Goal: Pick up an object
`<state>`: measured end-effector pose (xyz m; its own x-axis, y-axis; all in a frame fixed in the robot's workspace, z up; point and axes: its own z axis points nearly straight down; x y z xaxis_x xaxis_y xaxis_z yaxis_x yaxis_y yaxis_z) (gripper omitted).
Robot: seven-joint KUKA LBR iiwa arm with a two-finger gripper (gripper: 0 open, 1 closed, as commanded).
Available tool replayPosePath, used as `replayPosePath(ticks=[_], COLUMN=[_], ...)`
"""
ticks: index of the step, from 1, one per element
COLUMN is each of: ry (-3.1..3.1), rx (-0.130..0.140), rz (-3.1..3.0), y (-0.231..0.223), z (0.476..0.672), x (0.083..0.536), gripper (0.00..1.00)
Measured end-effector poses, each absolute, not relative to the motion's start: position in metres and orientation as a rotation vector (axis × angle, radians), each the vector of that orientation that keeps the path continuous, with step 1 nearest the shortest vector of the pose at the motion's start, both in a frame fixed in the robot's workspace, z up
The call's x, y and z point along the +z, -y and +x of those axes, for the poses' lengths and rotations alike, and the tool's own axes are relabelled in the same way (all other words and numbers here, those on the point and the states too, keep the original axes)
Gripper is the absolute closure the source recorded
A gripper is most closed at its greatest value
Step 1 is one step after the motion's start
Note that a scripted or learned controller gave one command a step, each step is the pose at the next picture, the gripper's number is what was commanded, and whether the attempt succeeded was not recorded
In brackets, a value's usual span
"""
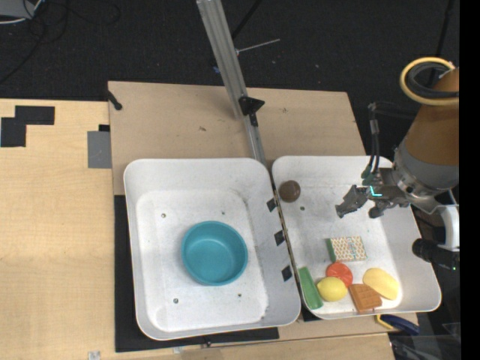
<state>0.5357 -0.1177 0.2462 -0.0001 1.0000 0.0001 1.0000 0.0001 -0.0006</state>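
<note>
Two white bins sit side by side on a wooden bench. Left bin (150, 193) holds a teal bowl (215, 252). Right bin (315, 172) holds a brown ball (289, 191) at its far left, and a sponge (347, 247), tomato (340, 271), lemon (331, 289) and green stick (309, 287) near. Above it, right of centre, hovers the gripper (361, 205), fingers spread, grasping nothing.

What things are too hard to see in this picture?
- Gripper, camera view: too small and dark to read its fingers.
- Grey arm: cut off by the right edge.
- Blue-and-yellow object: partly hidden under the right white bin's rim.
- Green stick: its lower end is overlapped by the yellow ball.
</note>
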Motion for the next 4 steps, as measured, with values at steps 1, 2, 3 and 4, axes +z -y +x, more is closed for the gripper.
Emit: replayPosePath(ticks=[1, 2, 3, 4], ry=[2.221, 2.218, 2.219, 2.224], rx=[0.001, 0.006, 0.005, -0.001], rz=[-2.221, -2.218, -2.218, -2.226], y=[0.118, 0.12, 0.122, 0.123], z=[0.536, 0.537, 0.545, 0.547], x=[0.246, 0.184, 0.128, 0.093], gripper=[0.0, 0.0, 0.0, 0.0])
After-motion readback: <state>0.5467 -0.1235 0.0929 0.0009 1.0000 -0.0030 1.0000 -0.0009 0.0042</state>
